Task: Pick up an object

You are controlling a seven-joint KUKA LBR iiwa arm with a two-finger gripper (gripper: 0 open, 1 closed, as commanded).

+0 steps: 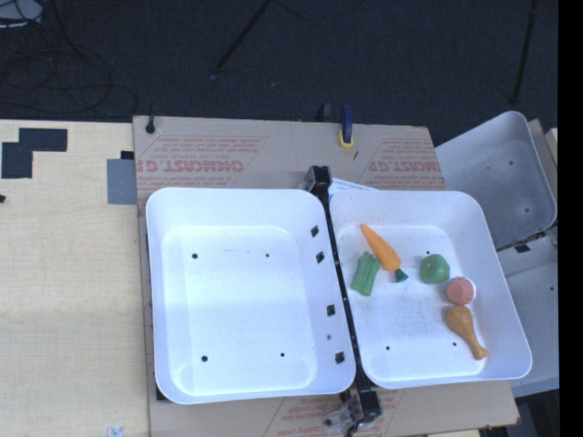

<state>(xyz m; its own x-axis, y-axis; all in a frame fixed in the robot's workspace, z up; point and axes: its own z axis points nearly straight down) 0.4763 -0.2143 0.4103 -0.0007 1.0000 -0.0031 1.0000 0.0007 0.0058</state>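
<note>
Several toy foods lie in the right bin (496,244). An orange carrot (381,248) lies at a slant near the bin's middle, with a green oblong piece (365,273) just below its left side. A round green fruit (434,268) sits to the right, a pink round piece (461,290) below it, and a brown drumstick (465,329) nearest the front right corner.
The left bin (237,299) lies beside the right one, joined by a black clip strip (330,271). Both rest on a cardboard sheet (228,157) on the wooden bench. A grey metal plate (510,171) stands at the right. A blue-and-yellow clamp (346,127) holds the cardboard's far edge.
</note>
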